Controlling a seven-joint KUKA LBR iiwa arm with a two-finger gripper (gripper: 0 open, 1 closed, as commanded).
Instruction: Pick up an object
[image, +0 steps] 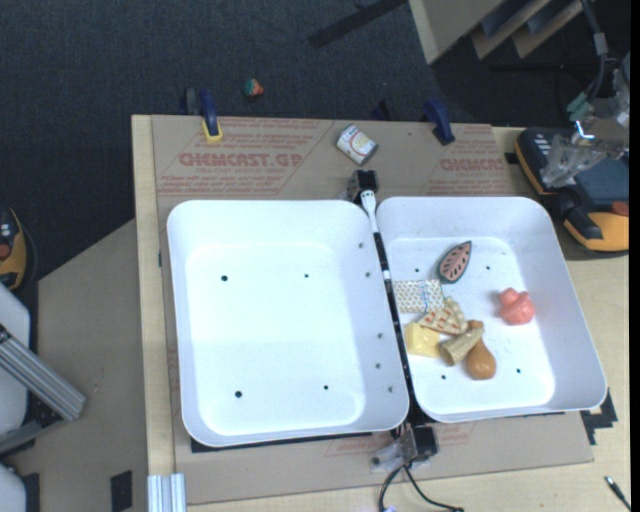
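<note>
Two shallow white bins sit side by side on a tan board printed with red lettering. All the loose objects lie in the right bin (560, 300), and seven can be counted. A dark oval piece with a red face (454, 262) lies near the middle. A pink lump (515, 306) sits apart toward the right wall. A patterned square (417, 296) lies close to the left wall. Just below the square, four pieces crowd together, touching or overlapping: an orange-and-cream wedge (443, 320), a yellow block (422, 341), a tan stub (462, 345) and an orange-brown ball (481, 364).

The left bin (200, 300) meets the right bin along a black seam.

The gripper (588, 140) is at the upper right, outside the bins, grey and partly cut off. Whether it is open or closed cannot be told.

Beyond the bins, a small white box (356, 144) rests on the board (260, 155). Two blue clamps (209, 112) grip the board's far edge. A yellow and black device (560, 195) lies at the right. Dark carpet (100, 60) covers the floor, with one small coloured scrap (254, 88) on it.
</note>
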